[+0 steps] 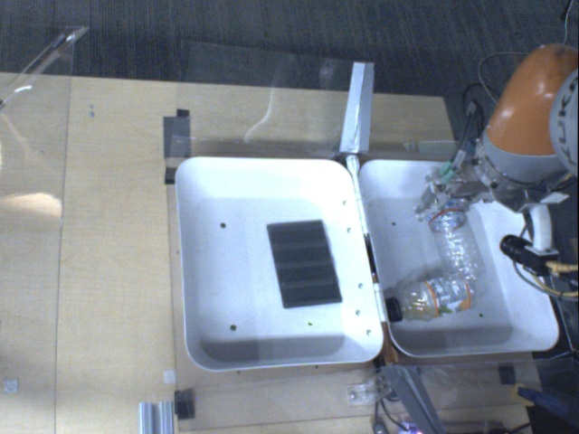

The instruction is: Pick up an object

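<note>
Claw over right bin.
We see the claw (441, 197) above a clear bottle (455, 247); its grip state we cannot tell.

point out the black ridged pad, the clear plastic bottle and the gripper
black ridged pad (307, 262): camera view, centre of its ribbed top, in the left bin.
clear plastic bottle (452, 274): camera view, on its crumpled body, in the right bin.
gripper (447, 193): camera view, at its tip above the bottle's upper end.

Even overhead light, soft shadows, perhaps slight blur at the bins (271, 174)
</note>
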`<action>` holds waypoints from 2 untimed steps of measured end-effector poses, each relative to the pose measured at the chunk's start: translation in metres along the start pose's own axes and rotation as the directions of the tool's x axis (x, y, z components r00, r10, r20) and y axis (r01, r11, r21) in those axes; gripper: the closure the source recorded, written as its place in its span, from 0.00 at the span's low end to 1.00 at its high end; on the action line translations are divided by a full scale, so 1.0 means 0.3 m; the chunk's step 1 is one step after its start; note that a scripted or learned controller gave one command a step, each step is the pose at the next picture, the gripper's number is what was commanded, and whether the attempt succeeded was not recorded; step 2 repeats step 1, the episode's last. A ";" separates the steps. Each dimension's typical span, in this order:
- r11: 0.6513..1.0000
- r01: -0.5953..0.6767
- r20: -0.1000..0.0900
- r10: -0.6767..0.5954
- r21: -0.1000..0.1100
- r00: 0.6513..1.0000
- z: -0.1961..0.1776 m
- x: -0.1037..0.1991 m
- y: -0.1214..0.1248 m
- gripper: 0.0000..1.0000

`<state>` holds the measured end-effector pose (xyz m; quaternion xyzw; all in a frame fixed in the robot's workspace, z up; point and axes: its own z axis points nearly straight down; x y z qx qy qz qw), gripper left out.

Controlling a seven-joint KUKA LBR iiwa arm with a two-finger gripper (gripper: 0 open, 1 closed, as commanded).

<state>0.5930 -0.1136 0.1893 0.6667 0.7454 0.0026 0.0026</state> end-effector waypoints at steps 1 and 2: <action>0.993 -0.115 0.002 0.115 0.001 0.993 -0.264 -0.051 -0.019 1.00; 0.993 -0.115 0.002 0.115 0.001 0.993 -0.264 -0.051 -0.019 1.00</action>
